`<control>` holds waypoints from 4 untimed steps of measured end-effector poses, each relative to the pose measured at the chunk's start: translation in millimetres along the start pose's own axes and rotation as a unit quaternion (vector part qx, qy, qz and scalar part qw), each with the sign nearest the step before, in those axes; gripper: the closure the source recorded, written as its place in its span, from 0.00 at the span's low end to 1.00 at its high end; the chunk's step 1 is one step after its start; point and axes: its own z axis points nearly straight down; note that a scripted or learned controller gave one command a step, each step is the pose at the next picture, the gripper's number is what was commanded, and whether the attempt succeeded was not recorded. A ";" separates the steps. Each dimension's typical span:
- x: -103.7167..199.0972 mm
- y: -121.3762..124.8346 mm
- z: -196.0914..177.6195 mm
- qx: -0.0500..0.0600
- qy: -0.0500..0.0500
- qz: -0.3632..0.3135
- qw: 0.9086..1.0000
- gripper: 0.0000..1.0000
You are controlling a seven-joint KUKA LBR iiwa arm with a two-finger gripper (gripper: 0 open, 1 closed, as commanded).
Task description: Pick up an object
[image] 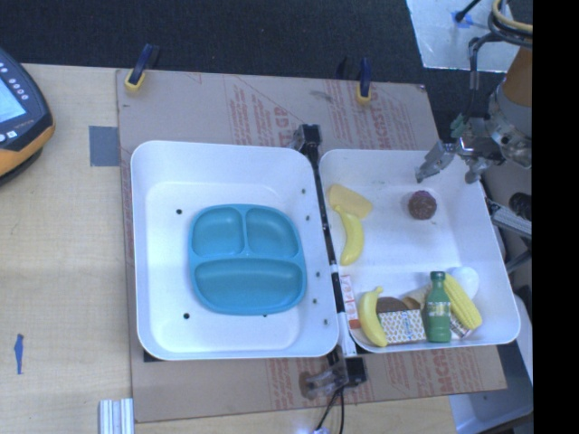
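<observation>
My gripper [452, 168] hangs over the far right corner of the right bin [384, 165], open, with nothing between its spread fingers. A brown ball [422, 205] lies just in front of it and a little left, apart from the fingers. A yellow banana [350, 237] lies along the bin's left wall with a yellow wedge [349, 199] at its far end. At the bin's near edge are crowded a second banana [369, 315], a snack box [403, 326], a green bottle [438, 307], a corn cob [463, 302] and a white ball [465, 278].
The left bin [154, 242] holds a blue divided plate [247, 259]. A divider with black clips [309, 136] runs between the bins. Blue and yellow clamps [364, 72] pin the cardboard at the back. An orange-and-grey pendant [18, 107] lies at far left.
</observation>
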 end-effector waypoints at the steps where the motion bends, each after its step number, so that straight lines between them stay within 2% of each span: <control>1: -18.8 21.6 88.3 0.003 0.000 -0.001 1.000 0.00; 2: 0.6 27.7 108.5 0.002 0.001 -0.001 1.000 0.00; 3: -16.0 27.5 124.8 0.002 0.001 0.001 1.000 0.00; 4: -10.9 27.6 124.0 0.002 0.001 0.000 1.000 0.00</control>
